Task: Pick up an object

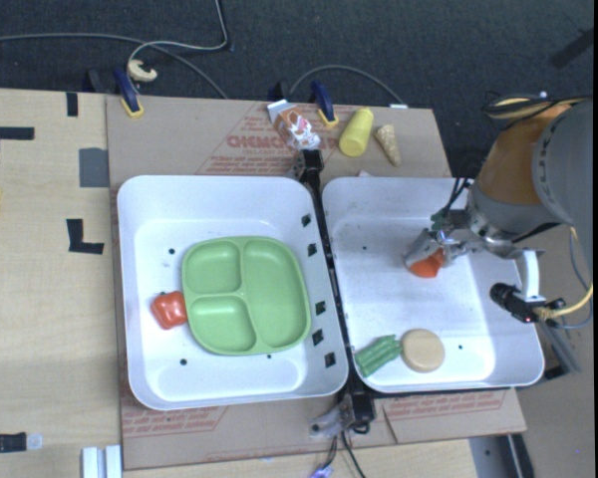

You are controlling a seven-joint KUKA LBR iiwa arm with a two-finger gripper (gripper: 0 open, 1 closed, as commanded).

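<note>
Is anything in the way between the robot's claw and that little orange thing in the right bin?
Nothing visible is. The gripper is right at the orange thing. The round biscuit and green toy lie apart, nearer the bin's front edge.

Bright, even light; slightly soft focus.

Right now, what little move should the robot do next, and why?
Probably close on the small orange object and lift a little. The gripper sits low in the right bin, right at that object, so it looks like the nearest pick. Whether it has a hold is unclear, so a slow lift would test it.
</note>
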